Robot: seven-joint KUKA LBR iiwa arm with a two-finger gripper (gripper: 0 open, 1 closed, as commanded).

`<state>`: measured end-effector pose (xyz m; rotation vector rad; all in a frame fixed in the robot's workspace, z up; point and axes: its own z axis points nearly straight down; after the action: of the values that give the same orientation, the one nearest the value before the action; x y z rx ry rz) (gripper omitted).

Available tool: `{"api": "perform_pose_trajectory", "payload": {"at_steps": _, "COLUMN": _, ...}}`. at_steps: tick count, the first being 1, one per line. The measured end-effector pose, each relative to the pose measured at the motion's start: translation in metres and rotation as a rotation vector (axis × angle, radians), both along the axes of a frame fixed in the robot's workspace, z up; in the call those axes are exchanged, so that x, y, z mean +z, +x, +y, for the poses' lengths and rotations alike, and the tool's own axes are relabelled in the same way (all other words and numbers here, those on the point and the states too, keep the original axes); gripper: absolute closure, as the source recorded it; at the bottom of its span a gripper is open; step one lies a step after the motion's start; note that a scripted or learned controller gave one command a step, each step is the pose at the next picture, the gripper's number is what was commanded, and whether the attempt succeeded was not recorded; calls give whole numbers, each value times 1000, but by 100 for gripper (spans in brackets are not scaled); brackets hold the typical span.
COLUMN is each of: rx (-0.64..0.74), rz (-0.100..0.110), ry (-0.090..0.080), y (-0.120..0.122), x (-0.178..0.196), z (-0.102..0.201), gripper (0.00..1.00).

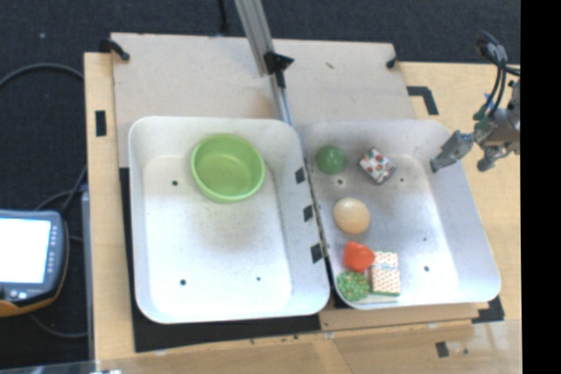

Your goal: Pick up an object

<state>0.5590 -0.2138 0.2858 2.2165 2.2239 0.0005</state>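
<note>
The claw (467, 151) hangs over the right bin's (456, 250) upper right rim, its two fingers spread apart and holding nothing. Nearest in that bin lies a patterned cube (376, 164), then a green ball (330, 158), a beige egg-shaped object (351, 215), a red piece (358, 256). A green bowl (228, 167) sits in the left bin (219, 276).

Arm (500, 114) cut off at right edge beside right bin (456, 215); I can't make out jaws' state.
</note>
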Motion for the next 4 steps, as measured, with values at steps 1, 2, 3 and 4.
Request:
{"api": "perform_pose_trajectory", "payload": {"at_steps": 1, "rx": 0, "rz": 0, "ry": 0, "y": 0, "x": 0, "z": 0, "gripper": 0}}
{"api": "perform_pose_trajectory", "payload": {"at_steps": 2, "rx": -2, "rz": 5, "ry": 0, "y": 10, "x": -52, "z": 1, "gripper": 0}}
{"api": "perform_pose_trajectory", "payload": {"at_steps": 3, "rx": -3, "rz": 5, "ry": 0, "y": 9, "x": -95, "z": 4, "gripper": 0}}
{"api": "perform_pose_trajectory", "payload": {"at_steps": 4, "rx": -4, "rz": 5, "ry": -1, "y": 6, "x": -139, "z": -2, "gripper": 0}}
